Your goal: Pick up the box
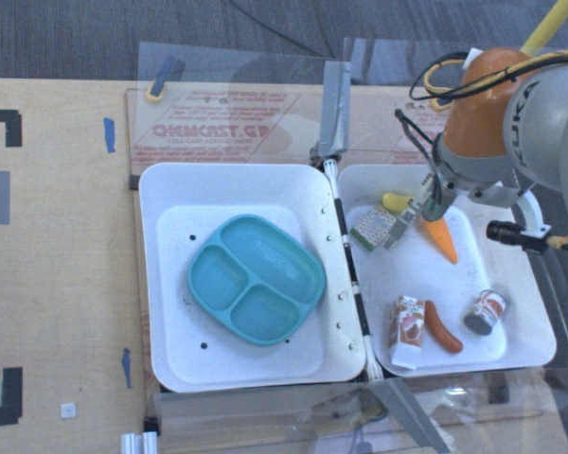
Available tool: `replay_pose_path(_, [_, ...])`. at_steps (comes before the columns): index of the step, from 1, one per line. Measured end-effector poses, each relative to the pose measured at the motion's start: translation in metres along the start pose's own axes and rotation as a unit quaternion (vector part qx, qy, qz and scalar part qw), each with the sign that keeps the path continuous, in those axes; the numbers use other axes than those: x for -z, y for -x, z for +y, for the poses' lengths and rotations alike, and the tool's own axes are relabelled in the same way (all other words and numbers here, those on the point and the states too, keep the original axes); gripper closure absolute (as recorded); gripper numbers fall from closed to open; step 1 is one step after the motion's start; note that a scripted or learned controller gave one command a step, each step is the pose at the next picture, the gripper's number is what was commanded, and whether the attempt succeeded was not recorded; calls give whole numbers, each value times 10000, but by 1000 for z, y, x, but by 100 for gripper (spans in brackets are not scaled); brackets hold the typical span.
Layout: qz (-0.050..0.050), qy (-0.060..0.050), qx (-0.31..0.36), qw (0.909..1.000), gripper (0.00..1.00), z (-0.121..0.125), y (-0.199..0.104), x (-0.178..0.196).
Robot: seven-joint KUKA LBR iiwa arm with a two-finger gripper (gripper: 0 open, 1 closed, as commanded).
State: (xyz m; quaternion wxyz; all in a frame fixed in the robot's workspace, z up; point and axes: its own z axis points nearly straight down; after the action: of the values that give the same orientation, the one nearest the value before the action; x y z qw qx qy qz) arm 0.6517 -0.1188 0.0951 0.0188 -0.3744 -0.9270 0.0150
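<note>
Your claw (418,212) is hovering beside the box (379,225), grip state hidden. Left of the carrot (442,238), this light, crushable carton is wanting a gentle pinch across its flat sides.

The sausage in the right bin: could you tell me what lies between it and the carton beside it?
In the camera view, nothing: bare white bin floor separates the sausage from the carton, which lie side by side, close but apart.
</note>
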Motion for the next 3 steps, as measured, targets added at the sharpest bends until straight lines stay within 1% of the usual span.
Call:
replay_pose_path(1, [-114,227,-528,9983,0,-81,66,-11])
replay_pose_path(2, [-81,122,-650,9978,0,-30,42,-8])
replay_pose_path(3, [-96,140,-716,9973,0,0,13,-7])
